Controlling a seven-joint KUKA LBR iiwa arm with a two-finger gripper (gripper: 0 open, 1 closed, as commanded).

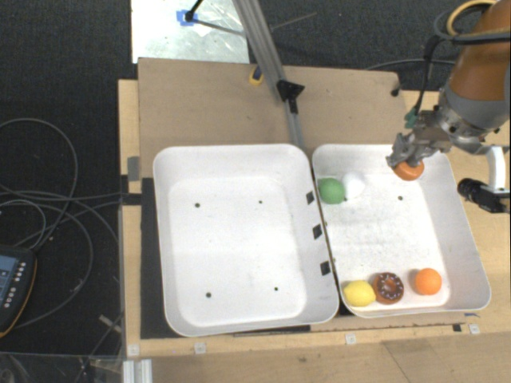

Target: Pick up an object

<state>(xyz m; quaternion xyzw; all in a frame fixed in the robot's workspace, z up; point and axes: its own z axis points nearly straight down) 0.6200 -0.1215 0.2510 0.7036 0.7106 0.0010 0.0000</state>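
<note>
My gripper (pixel 408 163) hangs over the back of the right bin (pixel 455 238), shut on a small orange object (pixel 410 171) that shows just below its fingers. On that bin's floor lie a green ball (pixel 331 190) and a white ball (pixel 352 186) near the back left. A yellow lemon (pixel 359 294), a brown doughnut (pixel 389 287) and an orange ball (pixel 428 281) sit along the front edge.
The left bin (pixel 231 238) lies beside the right one, joined by black clips (pixel 317 231). A grey pole (pixel 267 46) slants in from the back. Cables and a pendant (pixel 12 282) lie on the floor at the left.
</note>
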